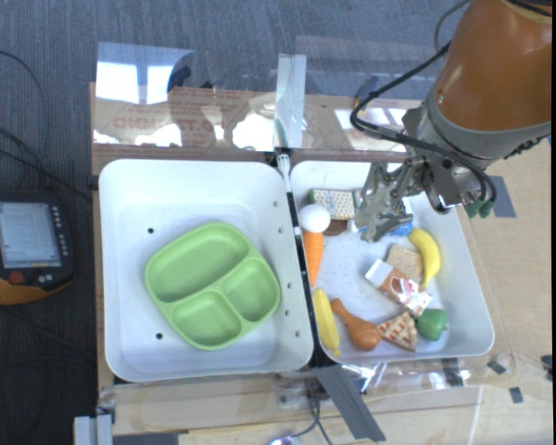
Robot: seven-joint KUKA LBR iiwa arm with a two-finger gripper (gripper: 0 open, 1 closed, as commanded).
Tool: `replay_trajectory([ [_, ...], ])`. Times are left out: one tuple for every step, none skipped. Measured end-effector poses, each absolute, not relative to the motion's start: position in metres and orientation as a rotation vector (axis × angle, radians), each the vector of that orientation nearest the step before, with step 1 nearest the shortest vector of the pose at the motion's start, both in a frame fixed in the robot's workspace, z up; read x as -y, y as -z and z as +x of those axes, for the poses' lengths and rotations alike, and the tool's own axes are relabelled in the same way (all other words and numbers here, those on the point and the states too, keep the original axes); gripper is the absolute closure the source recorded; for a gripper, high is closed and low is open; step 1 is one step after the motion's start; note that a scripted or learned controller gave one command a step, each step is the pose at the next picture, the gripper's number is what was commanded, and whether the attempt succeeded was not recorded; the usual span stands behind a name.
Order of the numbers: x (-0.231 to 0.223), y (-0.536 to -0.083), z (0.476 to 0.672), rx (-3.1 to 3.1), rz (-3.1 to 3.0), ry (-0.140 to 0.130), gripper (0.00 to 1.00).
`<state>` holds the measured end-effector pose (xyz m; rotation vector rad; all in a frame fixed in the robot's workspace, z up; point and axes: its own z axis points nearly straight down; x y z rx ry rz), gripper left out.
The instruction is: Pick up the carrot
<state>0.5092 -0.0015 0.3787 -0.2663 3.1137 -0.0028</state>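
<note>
The carrot (312, 257) is an orange cone lying along the left wall of the right bin (468, 276), its thick end up beside a white egg (314, 219). My gripper (378, 221) hangs over the upper middle of that bin, to the right of the carrot and a little above it in the view. Its fingers (369, 213) stand apart with nothing between them. A gap of bare bin floor separates the gripper from the carrot.
The right bin also holds a cracker (334, 202), a banana (429, 253), a second banana (325, 322), a chicken leg (355, 327), a pizza slice (398, 331), a green pepper (432, 324) and small boxes (400, 281). A green divided plate (213, 286) sits in the left bin (130, 202).
</note>
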Motion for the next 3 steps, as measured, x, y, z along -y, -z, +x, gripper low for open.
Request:
replay_trajectory([
  [-0.014,-0.255,0.49,-3.141,-0.184,-0.002,1.0],
  [-0.02,-0.42,0.49,-3.048,-0.718,0.002,1.0],
  [-0.013,-0.33,0.498,-2.878,-1.259,-0.002,1.0],
])
